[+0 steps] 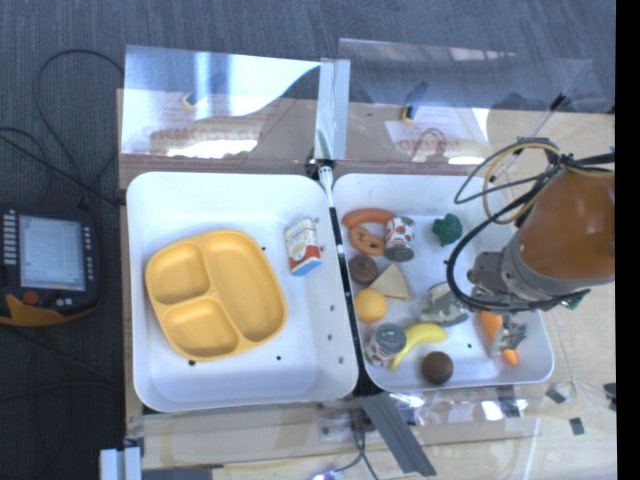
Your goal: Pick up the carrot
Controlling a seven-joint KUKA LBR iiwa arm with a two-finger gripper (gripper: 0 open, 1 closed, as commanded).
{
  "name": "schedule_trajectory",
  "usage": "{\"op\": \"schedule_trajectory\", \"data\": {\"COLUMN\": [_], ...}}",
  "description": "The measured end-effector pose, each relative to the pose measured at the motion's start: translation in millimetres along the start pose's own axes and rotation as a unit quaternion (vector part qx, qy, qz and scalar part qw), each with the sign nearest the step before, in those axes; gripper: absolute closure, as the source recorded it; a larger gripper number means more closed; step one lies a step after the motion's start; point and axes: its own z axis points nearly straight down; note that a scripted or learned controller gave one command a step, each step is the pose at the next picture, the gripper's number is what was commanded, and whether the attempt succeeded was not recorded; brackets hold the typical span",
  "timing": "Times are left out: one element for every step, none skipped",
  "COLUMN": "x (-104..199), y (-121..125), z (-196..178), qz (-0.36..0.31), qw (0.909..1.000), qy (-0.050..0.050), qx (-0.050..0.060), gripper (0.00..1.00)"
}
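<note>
The carrot [491, 326] is a small orange piece lying near the front right corner of the right bin [540, 368], with an orange tip showing at its lower end. My gripper [505, 320] hangs straight over it, under the grey wrist and the orange band [570, 230]. The wrist hides the top of the carrot and how the gripper meets it.
The right bin also holds a banana [421, 340], a brown ball [436, 367], a small can [385, 342], a yellow fruit [371, 305], a cheese wedge [396, 284] and a green broccoli [447, 229]. The left bin holds a yellow divided plate [215, 293] and a small carton [303, 245].
</note>
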Motion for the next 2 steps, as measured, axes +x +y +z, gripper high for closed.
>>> {"op": "schedule_trajectory", "data": {"x": [3.8, 5.3], "y": [7.6, 14.2], "z": [1.2, 2.1], "qz": [-0.089, -0.232], "qw": [0.9960, 0.9725], "qy": [0.002, 0.001], "qx": [-0.006, -0.018], "gripper": [0.00, 0.00]}}
